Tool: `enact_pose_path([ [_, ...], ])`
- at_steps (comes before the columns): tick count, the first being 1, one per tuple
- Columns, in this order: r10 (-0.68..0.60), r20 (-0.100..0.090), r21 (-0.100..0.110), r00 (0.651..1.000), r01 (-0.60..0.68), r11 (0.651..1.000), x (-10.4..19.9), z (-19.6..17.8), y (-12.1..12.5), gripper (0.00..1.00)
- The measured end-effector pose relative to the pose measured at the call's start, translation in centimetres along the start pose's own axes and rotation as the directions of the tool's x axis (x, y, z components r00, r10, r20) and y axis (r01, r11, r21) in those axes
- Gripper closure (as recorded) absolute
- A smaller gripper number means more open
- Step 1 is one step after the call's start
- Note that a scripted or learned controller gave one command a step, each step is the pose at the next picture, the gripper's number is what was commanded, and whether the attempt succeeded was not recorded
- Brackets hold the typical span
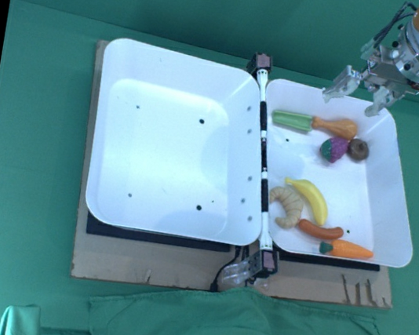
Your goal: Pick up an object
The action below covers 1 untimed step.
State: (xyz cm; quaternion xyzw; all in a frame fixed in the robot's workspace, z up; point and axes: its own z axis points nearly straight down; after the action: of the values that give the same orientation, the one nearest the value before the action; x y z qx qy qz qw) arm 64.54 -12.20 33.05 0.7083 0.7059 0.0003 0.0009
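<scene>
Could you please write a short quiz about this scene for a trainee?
1. True or false: the pincer holds the banana.
2. Which bin holds the toy food: left or right?
3. What lies nearest the right bin's front rim? A) croissant B) carrot C) sausage

Key: 1 false, it is open above the bin's far rim. 2 right. 3 B.

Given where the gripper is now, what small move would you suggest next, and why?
Probably lower the open gripper toward the carrot with the green top. The gripper hovers above the right bin's far edge, holding nothing, and that carrot lies nearest below it.
</scene>
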Motion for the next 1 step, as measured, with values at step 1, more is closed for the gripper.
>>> enact_pose_path([
  [1,0.0,0.0,0.0,1.0,0.0,1.0,0.0,0.0,0.0,0.0],
])
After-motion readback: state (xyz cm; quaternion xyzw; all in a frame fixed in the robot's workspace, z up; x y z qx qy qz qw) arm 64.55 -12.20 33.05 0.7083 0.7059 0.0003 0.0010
